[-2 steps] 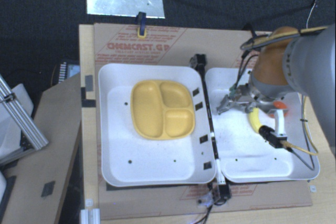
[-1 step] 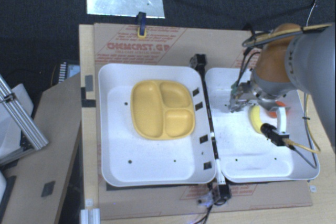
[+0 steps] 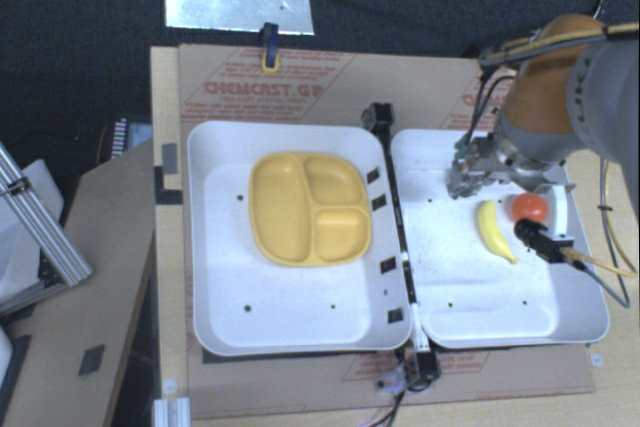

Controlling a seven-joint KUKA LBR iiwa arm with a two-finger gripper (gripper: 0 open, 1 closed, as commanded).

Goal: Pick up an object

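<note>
Right bin [image 3: 500, 320]: white and shallow, sitting at the view's right; serving as the landmark for every entry below.
Left bin [image 3: 230, 320]: white, same kind, lying side by side with the right bin on its view-left side.
Black strip [image 3: 392, 215]: running near to far along the right bin's view-left rim, between the two bins.
Banana [image 3: 494, 231]: yellow, lying flat on the right bin's floor, in its view-right half, about midway from near to far.
Divided plate [image 3: 305, 210]: yellow, three compartments, resting in the middle of the left bin, well apart from the right bin's contents.
Round fruit [image 3: 531, 207]: orange-red, sitting inside the right bin close to its view-right wall, just beside the banana's far half.
Gripper [image 3: 462, 183]: hanging low over the right bin's far middle, near the banana's far tip; whether it is released or clenched cannot be told.
Arm [image 3: 560, 85]: grey with an orange band, reaching in over the right bin's far view-right corner.
Cardboard sheet [image 3: 300, 80]: brown, printed, lying under the right bin and showing beyond its far rim.
</note>
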